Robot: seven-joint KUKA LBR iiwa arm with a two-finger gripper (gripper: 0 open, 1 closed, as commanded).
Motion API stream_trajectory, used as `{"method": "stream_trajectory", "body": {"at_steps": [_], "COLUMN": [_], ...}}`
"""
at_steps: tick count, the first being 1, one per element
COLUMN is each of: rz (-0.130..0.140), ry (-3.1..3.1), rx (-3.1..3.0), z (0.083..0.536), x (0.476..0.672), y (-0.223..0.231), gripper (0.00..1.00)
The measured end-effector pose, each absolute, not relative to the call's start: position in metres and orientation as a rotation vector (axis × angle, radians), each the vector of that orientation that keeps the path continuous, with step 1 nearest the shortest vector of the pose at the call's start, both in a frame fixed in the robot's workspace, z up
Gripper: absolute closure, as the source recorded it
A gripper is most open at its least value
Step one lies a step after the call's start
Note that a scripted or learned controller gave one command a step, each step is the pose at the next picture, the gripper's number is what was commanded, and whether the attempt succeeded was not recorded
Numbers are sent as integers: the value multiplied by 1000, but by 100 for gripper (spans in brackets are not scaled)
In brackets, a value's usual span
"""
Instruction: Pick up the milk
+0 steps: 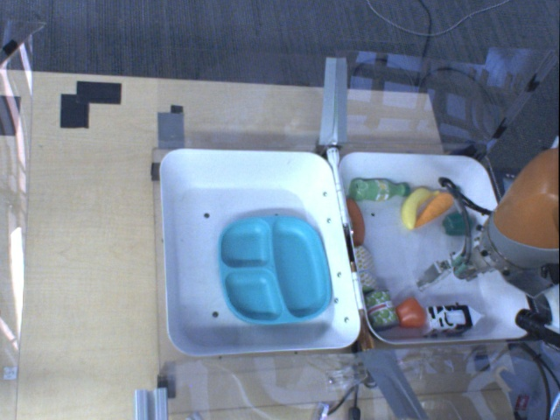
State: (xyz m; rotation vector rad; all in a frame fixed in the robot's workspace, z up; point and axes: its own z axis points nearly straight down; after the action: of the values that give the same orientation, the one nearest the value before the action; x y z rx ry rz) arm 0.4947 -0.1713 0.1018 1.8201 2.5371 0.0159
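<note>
From the right, the arm reaches low over the right bin (pixel 490 178), its gripper (pixel 437 272) spread open and holding nothing. The milk (pixel 450 318) lies against the bin's near edge, beside a tomato (pixel 411 313). Bare floor separates gripper and milk.

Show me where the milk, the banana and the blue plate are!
milk (pixel 451 318): camera view, middle of the black-and-white carton.
banana (pixel 414 208): camera view, middle of its yellow curve.
blue plate (pixel 229 280): camera view, left rim.
</note>
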Motion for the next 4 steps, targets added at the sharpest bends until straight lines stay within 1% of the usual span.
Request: {"method": "stream_trajectory", "body": {"at_steps": [1,2,3,4], "rz": [7,4,5,4], "ry": [2612,2555,2619,2699], "rx": [1713,1813,1718,1590], "z": [90,113,110,167], "x": [492,555,630,553], "y": [-145,-206,-172,-175], "gripper": [0,0,0,0]}}
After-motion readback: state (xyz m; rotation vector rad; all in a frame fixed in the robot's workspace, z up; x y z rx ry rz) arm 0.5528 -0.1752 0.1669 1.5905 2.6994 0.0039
